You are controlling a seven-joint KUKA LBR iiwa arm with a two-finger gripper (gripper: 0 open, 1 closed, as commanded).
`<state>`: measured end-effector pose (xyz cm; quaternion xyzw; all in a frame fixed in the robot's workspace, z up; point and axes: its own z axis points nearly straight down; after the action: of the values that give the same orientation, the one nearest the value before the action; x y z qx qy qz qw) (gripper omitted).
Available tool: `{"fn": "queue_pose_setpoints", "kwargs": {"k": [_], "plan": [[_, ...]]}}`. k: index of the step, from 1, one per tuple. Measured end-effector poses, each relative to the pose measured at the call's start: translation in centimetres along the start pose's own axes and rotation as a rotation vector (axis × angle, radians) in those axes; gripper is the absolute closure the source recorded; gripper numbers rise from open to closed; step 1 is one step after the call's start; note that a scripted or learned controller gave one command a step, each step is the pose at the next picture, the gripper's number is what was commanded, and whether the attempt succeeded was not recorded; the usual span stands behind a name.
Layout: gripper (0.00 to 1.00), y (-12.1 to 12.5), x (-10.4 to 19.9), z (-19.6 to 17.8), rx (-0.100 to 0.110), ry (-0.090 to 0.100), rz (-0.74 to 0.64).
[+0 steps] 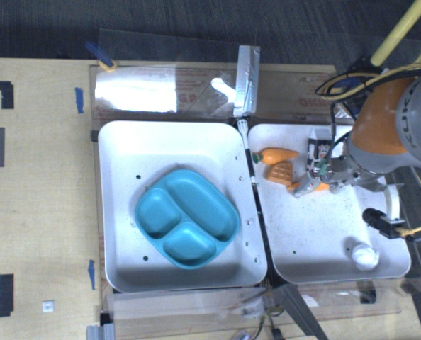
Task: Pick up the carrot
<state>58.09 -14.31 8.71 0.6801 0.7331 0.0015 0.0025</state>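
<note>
A: So, did the robot get the carrot (278,155) yet?

B: Not yet, I think. The carrot lies in the right bin (317,250), near its top left corner, just above a tan, waffle-like piece (281,171).

A: Where is the gripper (317,178)?

B: It is low in the same bin, just beside the tan piece, to the right of the carrot. I cannot tell how it is set.

A: What is left to do?

B: Get to the carrot, grab it, lift it.

A: Any words to read?

B: No. The faint print on the board behind the bins is too blurry.
</note>
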Motion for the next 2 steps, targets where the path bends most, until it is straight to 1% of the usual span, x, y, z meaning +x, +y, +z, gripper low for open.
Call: {"fn": "queue_pose_setpoints", "kwargs": {"k": [1,2], "plan": [[1.00,0.2,0.0,-1.2,-0.006,-0.003,0.000],[1.00,1.3,5.8,-11.5,0.001,0.001,0.281]]}}
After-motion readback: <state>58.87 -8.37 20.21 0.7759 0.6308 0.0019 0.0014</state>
